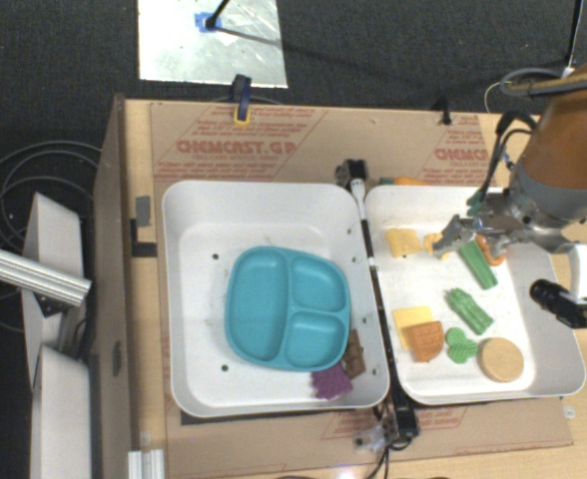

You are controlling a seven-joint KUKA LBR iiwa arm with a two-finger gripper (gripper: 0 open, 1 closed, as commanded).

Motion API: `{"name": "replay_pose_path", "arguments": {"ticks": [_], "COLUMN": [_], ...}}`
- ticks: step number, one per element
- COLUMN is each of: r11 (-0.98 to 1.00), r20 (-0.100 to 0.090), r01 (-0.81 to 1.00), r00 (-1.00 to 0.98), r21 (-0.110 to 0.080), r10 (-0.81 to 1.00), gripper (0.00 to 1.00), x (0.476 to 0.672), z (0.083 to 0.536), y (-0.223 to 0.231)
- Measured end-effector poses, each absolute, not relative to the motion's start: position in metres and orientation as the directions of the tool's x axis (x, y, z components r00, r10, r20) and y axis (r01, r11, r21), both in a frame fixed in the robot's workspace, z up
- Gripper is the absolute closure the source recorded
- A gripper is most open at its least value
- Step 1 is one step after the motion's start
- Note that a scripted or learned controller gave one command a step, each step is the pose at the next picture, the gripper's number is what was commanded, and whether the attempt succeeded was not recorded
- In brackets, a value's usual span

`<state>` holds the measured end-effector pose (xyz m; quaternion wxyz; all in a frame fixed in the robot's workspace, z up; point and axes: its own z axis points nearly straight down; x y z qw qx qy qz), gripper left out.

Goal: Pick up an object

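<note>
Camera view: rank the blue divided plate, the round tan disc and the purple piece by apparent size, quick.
1. Blue divided plate, by far the largest.
2. Round tan disc.
3. Purple piece, looking slightly smaller than the disc, but the bin wall may hide part of it, so that order is unsure.

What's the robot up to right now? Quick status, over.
End effector low over the right bin. Green piece just beside it, nothing visibly held. Orange bit crowds close.

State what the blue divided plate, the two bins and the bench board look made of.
Blue divided plate: likely moulded plastic, smooth with a soft sheen and rounded compartment walls. Left bin and right bin: apparently white plastic, thin rounded rims, matte. Bench board: looks like brown paper-faced sheet, flat, with red printed lettering.
</note>
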<state>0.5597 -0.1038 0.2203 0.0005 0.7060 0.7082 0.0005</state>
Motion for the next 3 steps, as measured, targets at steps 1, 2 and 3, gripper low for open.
{"name": "replay_pose_path", "arguments": {"ticks": [1, 2, 3], "r11": [-0.005, 0.003, 0.016], "r20": [-0.003, -0.001, 0.004], "r01": [1.000, 1.000, 1.000], "r00": [0.005, -0.003, -0.016], "r21": [-0.003, 0.004, 0.010], "r10": [1.000, 1.000, 1.000], "gripper": [0.00, 1.00, 1.00], "x": [0.537, 0.541, 0.531], "z": [0.080, 0.096, 0.190], "y": [-0.180, -0.176, -0.060]}}
